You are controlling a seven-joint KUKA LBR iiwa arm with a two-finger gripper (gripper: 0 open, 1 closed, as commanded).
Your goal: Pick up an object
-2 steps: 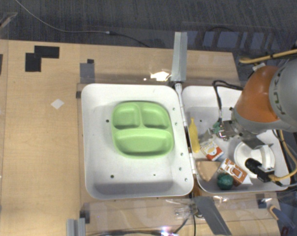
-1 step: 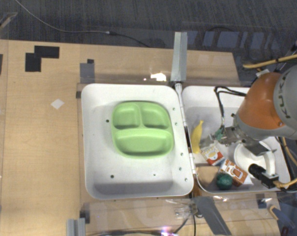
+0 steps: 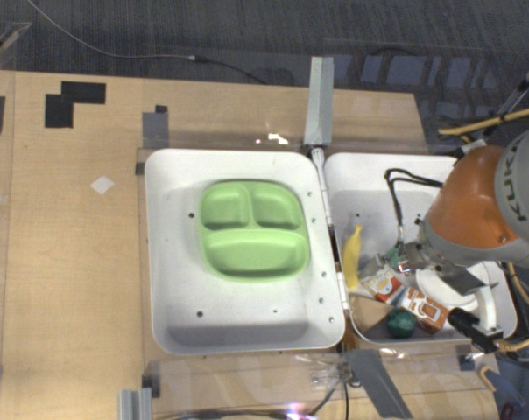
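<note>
In the right bin (image 3: 370, 178) lie a yellow banana (image 3: 352, 252), a small orange and white carton (image 3: 383, 287), a red and white packet (image 3: 425, 310) and a dark green ball (image 3: 402, 324). They sit bunched in the bin's near left part. My gripper (image 3: 403, 259) reaches down from the right, low over this cluster, just right of the banana and above the carton. The grey arm and its orange band (image 3: 475, 204) cover the bin's right half.
The left bin (image 3: 172, 261) holds a green divided plate (image 3: 251, 228) at its middle. A metal divider (image 3: 330, 234) separates the two bins. A black cable (image 3: 405, 180) loops over the right bin's far part. Wooden bench surrounds both bins.
</note>
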